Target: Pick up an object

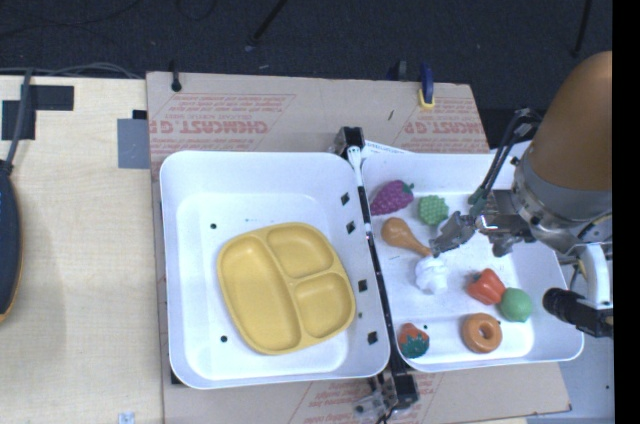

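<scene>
We see two white bins: the left bin (190, 212) holds a yellow divided tray (285, 287). The right bin (560, 347) holds purple grapes (392, 197), a green lump (432, 209), a drumstick (403, 235), a white object (432, 276), a red pepper (486, 286), a green ball (517, 305), a donut (482, 333) and a strawberry (413, 340) at the near left. The gripper (452, 234) hovers over the drumstick's right end, just above the white object; we cannot tell its jaw state or any hold.
</scene>
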You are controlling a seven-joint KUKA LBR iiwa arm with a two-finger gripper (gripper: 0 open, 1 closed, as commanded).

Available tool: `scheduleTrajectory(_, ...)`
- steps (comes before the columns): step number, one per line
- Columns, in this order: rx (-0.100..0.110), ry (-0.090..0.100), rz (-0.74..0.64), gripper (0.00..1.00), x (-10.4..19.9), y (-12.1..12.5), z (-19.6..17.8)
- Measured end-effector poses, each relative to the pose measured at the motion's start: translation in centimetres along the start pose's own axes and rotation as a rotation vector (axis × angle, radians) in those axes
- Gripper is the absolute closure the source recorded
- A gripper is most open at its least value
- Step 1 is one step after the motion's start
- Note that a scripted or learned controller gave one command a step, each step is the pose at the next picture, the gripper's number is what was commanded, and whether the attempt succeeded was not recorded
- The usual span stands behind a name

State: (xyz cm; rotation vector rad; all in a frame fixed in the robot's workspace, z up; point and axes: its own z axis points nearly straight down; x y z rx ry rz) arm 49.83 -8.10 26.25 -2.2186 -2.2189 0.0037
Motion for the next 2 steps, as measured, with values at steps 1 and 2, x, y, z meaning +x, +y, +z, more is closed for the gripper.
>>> scheduleTrajectory(1, 0.003, 0.001, 0.001, 1.00, -0.1, 0.0, -0.9)
scheduleTrajectory(2, -0.007, 0.002, -0.009, 1.00, 9.6, -2.0, -7.7)
